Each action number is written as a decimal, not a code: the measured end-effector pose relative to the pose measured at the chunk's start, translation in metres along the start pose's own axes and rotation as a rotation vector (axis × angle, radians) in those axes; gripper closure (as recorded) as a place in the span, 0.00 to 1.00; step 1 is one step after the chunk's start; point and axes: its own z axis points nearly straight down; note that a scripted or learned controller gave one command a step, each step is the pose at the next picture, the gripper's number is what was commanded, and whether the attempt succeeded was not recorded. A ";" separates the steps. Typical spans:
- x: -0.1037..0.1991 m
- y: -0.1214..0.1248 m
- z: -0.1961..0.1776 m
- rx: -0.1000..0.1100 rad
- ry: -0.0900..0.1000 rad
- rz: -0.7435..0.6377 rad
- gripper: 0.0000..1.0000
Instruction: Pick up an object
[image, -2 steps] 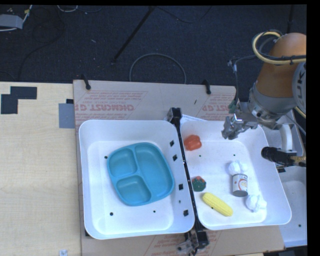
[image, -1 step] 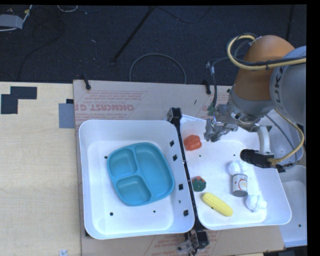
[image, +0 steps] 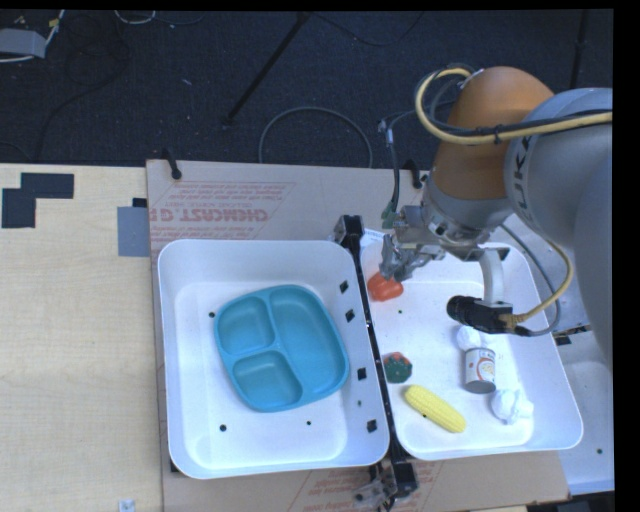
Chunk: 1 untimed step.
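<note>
A small orange-red object (image: 385, 289) lies at the far left corner of the right bin (image: 560, 420), close to the divider. My gripper (image: 399, 264) hangs directly over it, its tip right at the object's top edge; I cannot make out whether it touches. Further toward the front of the same bin lie a small green and red object (image: 398, 367), a yellow corn cob (image: 435, 409), a small can (image: 480, 369) and a white crumpled piece (image: 513, 405).
The left bin (image: 190, 300) holds a blue divided plate (image: 280, 346). The black divider rail (image: 365, 340) runs between the bins. The arm's grey and orange body (image: 500, 140) looms over the right bin's far side, and a black cable fitting (image: 478, 313) hangs there.
</note>
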 end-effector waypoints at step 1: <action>0.056 0.003 -0.008 -0.001 0.001 -0.001 1.00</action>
